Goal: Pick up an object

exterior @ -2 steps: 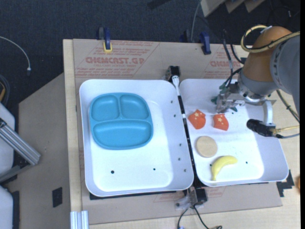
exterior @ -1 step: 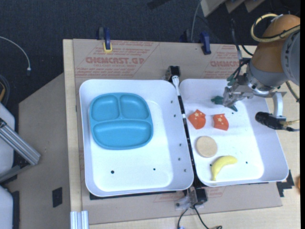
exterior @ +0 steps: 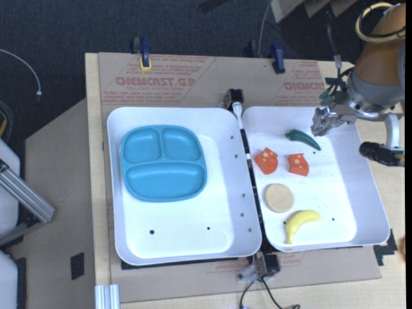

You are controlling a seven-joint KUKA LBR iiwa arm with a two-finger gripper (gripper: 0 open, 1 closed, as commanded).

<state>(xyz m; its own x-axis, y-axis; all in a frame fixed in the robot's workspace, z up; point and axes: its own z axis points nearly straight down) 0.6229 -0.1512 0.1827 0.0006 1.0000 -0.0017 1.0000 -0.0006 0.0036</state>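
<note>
Pincer (exterior: 320, 125) above right bin (exterior: 360, 192) — just beside green pepper (exterior: 302, 138) — grip state unclear

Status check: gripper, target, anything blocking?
Gripper above right bin's far side, holding nothing. Green pepper nearest, beside it. Nothing blocking.

Two white bins sat side by side on the tabletop (exterior: 58, 147). The left bin (exterior: 129, 237) held a blue divided plate (exterior: 164, 163). The right bin (exterior: 360, 205) held a green pepper (exterior: 302, 138), two red strawberries (exterior: 266, 161) (exterior: 298, 164), a tan round cookie (exterior: 279, 197) and a yellow banana (exterior: 299, 223). The gripper (exterior: 320, 126) hung over the right bin's far end, just beside the pepper, with nothing seen between its fingers.
</note>
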